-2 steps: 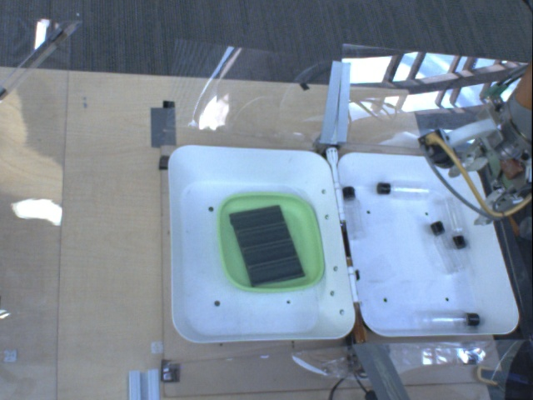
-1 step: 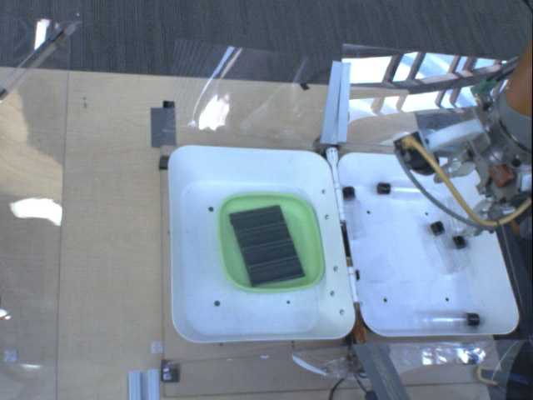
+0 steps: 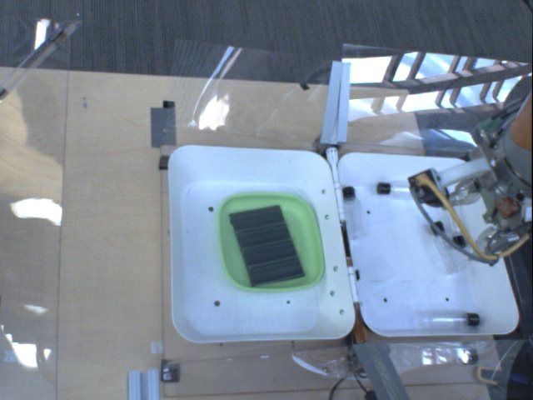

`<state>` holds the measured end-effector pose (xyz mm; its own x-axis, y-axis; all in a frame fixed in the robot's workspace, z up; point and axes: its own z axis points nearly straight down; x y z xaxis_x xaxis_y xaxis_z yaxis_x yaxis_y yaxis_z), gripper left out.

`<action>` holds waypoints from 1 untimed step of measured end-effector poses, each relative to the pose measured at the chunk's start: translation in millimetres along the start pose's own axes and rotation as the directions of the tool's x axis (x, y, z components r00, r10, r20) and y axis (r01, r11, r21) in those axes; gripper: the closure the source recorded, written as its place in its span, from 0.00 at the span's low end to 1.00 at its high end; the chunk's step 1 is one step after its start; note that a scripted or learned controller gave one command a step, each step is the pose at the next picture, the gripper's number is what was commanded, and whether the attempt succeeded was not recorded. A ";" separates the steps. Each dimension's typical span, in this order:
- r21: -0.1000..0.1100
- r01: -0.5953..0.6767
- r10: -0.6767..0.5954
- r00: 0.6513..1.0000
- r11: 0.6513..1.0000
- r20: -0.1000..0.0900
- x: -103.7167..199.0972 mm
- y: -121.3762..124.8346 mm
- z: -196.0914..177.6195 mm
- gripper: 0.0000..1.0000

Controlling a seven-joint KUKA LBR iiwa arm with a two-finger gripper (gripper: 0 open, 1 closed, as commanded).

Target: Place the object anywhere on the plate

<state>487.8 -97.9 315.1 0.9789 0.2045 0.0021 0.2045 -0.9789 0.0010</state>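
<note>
This is looking like a robotics lab or test cell rather than a home or shop. Two shallow white bins [image 3: 191, 248] are sitting side by side on a pale wood-grain desk [image 3: 92, 223], joined by a metal bracket and rail [image 3: 336, 111], while clear panels [image 3: 50, 182] are catching glare from overhead lights. Dark grey carpet [image 3: 208, 11] is running beyond the desk, and a cabled robot arm [image 3: 500, 182] is reaching in over the right bin [image 3: 400, 298].

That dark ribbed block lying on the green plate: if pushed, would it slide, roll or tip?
The dark ribbed block lies flat and wide, so it would probably slide, not roll or tip. Its ridges suggest decent grip. The green plate has a raised rim that would likely stop it.
</note>
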 end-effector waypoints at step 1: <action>0.001 0.009 -0.009 1.000 1.000 0.001 -13.2 65.6 53.3 0.00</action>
<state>488.4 -164.9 261.8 0.9770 0.2132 0.0008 0.2132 -0.9770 0.0000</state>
